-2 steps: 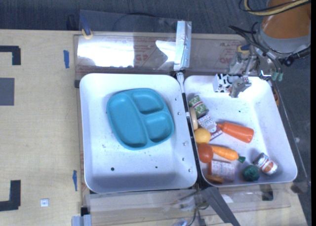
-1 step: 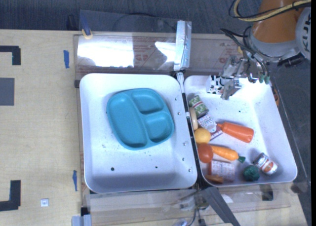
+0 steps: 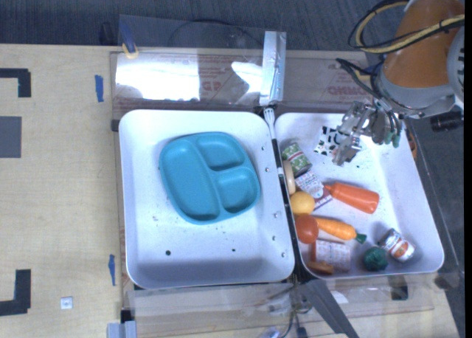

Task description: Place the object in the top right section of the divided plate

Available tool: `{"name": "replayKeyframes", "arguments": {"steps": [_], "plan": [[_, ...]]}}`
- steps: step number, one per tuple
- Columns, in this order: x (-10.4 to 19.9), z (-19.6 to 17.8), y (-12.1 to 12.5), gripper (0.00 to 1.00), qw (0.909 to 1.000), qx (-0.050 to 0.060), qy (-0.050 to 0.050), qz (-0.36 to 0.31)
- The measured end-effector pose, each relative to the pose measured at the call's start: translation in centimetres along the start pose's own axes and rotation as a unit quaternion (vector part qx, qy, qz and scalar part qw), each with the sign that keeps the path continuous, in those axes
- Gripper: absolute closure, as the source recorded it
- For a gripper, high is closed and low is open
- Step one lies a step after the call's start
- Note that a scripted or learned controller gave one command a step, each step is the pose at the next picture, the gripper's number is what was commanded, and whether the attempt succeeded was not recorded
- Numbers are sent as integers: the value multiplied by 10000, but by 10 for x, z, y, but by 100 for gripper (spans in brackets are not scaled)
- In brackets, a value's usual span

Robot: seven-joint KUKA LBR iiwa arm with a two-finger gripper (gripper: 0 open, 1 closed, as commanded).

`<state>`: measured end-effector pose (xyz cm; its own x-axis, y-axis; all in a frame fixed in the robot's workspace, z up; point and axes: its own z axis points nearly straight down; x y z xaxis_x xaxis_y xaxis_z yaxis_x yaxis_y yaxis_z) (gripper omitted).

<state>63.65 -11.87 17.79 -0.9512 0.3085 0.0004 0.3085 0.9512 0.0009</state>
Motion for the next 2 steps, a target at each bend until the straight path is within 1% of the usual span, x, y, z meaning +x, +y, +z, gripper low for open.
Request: {"name": "replayKeyframes", "arguments": {"steps": [1,2], "plan": [[-21,-60,14,100,9954,-9,-49,955],[-21,-61,-18,100,9764,-4,-36,2160]]}}
